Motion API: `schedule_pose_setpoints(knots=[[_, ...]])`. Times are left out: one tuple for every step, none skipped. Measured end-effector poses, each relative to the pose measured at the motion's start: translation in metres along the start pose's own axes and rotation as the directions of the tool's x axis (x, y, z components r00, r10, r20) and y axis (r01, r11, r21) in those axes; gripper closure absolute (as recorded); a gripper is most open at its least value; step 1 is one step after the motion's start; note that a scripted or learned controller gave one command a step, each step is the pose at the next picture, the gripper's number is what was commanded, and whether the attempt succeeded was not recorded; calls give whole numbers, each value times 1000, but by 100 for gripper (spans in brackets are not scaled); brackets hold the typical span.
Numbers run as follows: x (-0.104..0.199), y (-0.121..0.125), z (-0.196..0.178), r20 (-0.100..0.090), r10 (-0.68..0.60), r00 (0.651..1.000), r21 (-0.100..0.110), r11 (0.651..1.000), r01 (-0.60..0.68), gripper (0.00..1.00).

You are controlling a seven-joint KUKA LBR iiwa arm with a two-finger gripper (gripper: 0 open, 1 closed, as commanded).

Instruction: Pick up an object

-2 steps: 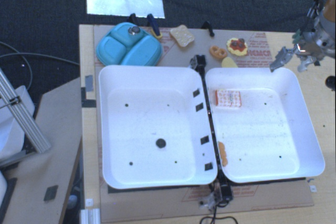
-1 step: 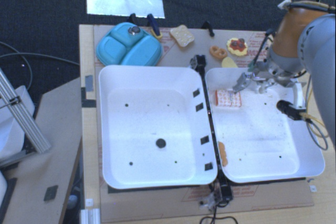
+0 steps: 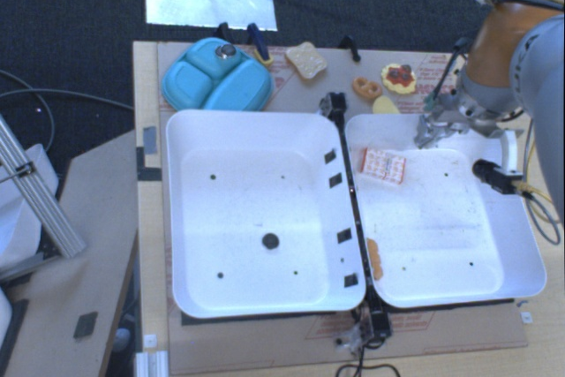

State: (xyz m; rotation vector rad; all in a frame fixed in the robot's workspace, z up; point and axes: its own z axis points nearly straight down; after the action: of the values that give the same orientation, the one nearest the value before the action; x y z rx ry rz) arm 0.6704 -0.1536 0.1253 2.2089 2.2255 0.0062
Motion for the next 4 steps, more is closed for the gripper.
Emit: schedule_pose_setpoints(knots=[[67,0,-12,-3,-2,1000,3,1000,2,100],[50,-85,39,-2,8,1000,2,1000,-8,100],[142,-57,-67,-5,-6,1000,-8,1000,6,100],[249,-39,-60,-7,-8,1000,3,1000,8,100]])
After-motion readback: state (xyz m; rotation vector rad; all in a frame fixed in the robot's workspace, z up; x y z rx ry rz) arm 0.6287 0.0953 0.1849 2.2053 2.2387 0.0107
